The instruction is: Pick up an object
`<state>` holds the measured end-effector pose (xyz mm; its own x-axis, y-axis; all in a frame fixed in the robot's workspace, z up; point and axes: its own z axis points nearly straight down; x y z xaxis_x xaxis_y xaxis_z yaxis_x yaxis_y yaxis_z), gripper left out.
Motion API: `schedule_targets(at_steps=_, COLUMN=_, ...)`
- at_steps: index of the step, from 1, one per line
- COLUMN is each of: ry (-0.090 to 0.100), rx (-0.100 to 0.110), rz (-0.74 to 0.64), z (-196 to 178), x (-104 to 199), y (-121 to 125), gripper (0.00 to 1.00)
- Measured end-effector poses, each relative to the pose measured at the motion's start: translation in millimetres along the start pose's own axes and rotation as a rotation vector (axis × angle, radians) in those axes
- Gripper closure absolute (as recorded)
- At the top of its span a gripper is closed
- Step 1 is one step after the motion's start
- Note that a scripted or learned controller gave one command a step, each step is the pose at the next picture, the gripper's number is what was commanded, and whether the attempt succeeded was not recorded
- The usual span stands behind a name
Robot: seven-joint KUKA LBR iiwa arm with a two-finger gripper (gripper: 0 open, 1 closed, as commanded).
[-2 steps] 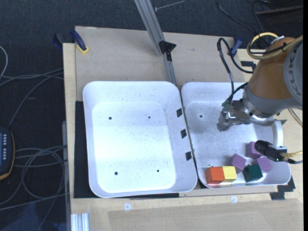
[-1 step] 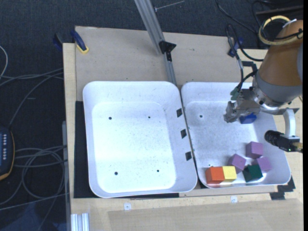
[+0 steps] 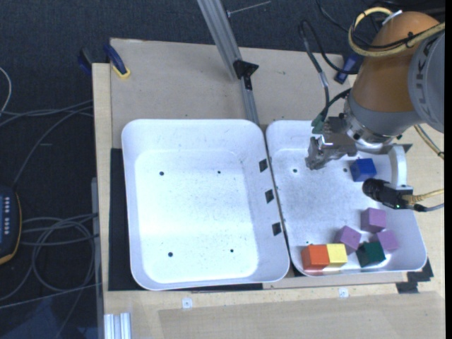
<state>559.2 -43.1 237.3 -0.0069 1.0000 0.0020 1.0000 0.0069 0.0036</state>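
We take this for a robotics lab: a plywood bench (image 3: 176, 69) bearing two white bins (image 3: 141, 189), loose cables (image 3: 42, 217) trailing over dark carpet (image 3: 49, 20), and an aluminium strut (image 3: 222, 41), probably a camera mount, at the bench's far edge.

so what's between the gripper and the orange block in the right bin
Bare white bin floor. In the camera view the gripper hangs near the bin's far end, and the orange block sits at the near rim beside a yellow block; nothing lies between them.
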Motion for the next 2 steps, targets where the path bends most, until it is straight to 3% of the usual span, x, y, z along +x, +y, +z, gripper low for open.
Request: schedule_targets(at_steps=2, ry=0.001, rx=0.002, rz=0.0, z=1, x=108, y=17, gripper=1.0)
